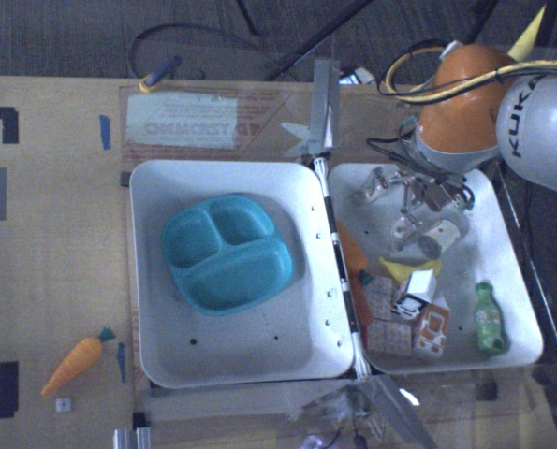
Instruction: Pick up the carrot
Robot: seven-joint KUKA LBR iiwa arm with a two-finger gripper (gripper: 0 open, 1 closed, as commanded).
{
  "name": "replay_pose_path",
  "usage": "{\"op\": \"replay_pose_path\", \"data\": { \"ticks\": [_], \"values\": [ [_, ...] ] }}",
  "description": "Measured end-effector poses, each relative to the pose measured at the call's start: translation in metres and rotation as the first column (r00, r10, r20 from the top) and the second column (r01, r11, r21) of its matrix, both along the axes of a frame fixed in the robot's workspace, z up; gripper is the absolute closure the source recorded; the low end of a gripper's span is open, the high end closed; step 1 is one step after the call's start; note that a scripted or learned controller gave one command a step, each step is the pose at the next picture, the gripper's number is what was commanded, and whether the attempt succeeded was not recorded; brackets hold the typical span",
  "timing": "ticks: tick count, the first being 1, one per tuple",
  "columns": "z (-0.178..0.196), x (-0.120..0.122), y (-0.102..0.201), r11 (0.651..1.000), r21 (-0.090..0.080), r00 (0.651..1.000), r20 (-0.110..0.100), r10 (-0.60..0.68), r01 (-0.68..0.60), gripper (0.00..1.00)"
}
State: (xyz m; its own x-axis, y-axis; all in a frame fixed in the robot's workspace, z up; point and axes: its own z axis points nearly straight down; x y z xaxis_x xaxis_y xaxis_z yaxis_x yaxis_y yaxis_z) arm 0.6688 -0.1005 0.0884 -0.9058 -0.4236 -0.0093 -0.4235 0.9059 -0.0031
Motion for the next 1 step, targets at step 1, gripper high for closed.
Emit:
{"op": "replay_pose_path", "data": {
  "ticks": [1],
  "values": [
    [0.0022,0.0017,0.0057,0.930,-0.007,0.930,0.006,0.368,-0.367,0.00]
  ]
}}
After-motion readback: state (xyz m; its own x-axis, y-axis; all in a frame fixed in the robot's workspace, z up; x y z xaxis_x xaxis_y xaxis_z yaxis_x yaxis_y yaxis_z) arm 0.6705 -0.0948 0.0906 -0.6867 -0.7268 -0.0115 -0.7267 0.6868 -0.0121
